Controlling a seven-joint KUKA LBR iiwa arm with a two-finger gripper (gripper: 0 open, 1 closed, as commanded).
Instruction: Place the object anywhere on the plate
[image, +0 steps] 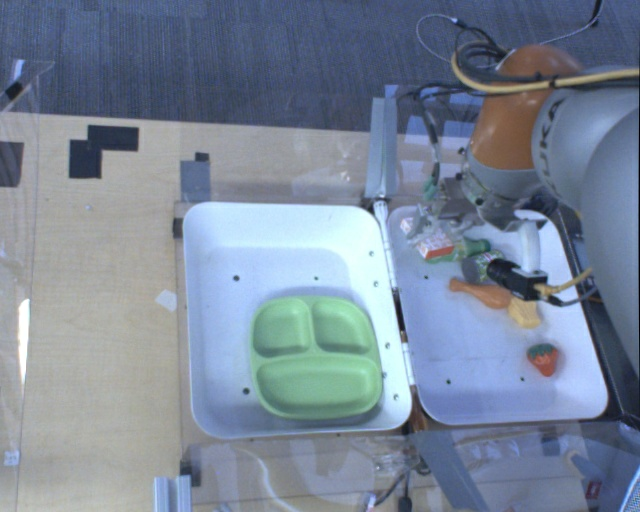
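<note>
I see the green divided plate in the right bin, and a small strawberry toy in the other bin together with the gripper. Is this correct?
One detail is wrong: the green divided plate lies in the left bin, not the right one. The camera view shows this. The rest holds: the small strawberry toy is in the right bin, where the gripper also reaches.
</note>
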